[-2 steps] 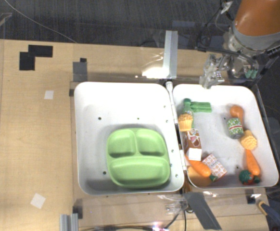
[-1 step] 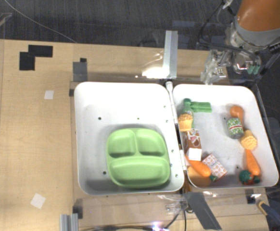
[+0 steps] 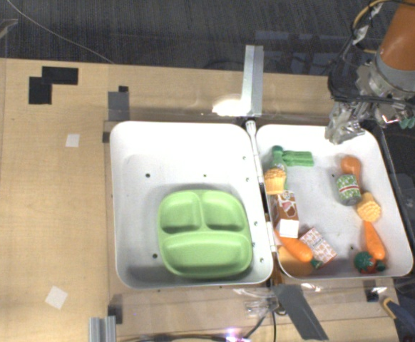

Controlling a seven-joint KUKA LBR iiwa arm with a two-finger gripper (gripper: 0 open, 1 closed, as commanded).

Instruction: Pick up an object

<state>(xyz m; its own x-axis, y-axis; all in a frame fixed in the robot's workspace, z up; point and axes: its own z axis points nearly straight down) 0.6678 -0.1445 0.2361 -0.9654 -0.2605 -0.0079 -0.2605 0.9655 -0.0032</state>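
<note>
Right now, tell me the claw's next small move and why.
Probably lower the claw and shift it toward the can. It hangs over the right bin's far corner with nothing between its fingers, and the can lies just in front of it.

Both white bins (image 3: pixel 193 137) are viewed from above at a slant. The bench (image 3: pixel 43 212) is seen from a moderate height.
</note>
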